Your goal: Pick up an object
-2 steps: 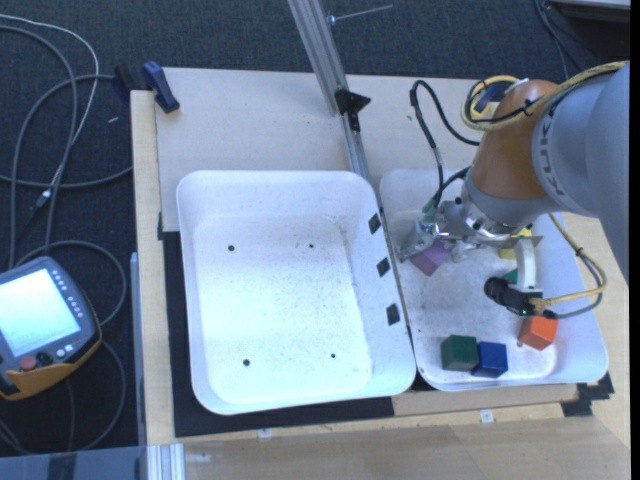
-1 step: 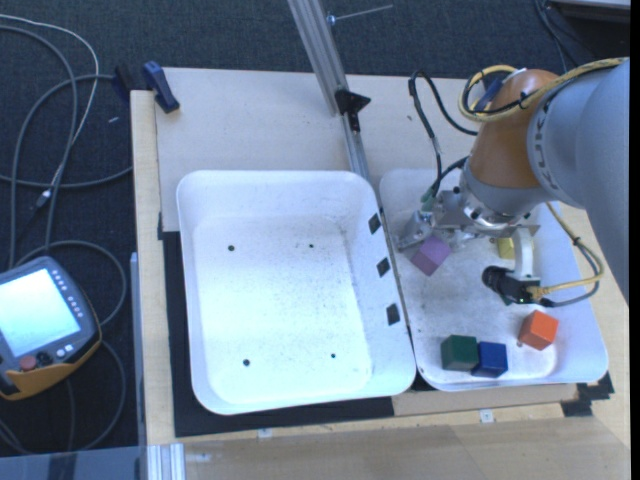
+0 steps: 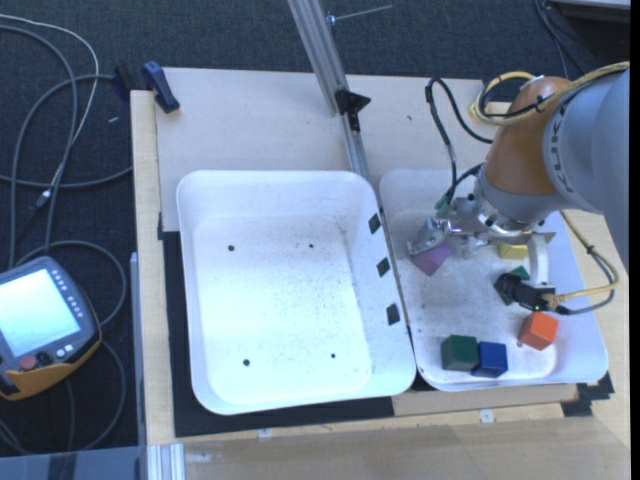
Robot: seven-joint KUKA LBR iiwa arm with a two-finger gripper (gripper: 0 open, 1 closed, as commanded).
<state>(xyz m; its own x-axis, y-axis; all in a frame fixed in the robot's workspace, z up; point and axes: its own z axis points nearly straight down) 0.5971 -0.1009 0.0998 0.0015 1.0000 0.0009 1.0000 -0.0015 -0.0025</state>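
Observation:
My gripper (image 3: 430,238) is low over the right bin (image 3: 450,303), near its left wall. A purple block (image 3: 432,260) lies right under the gripper's tip, touching it or very close; whether it is gripped cannot be made out. A yellow block (image 3: 513,251) peeks out from under the wrist. Along the bin's front sit a green block (image 3: 460,352) and a blue block (image 3: 491,358), side by side. An orange block (image 3: 538,330) rests at the front right.
The left bin (image 3: 195,203) stands beside the right one, its wall close to the gripper. A metal post (image 3: 320,48) slants in from the top between the bins. A black cable clip (image 3: 520,290) hangs off the arm above the orange block.

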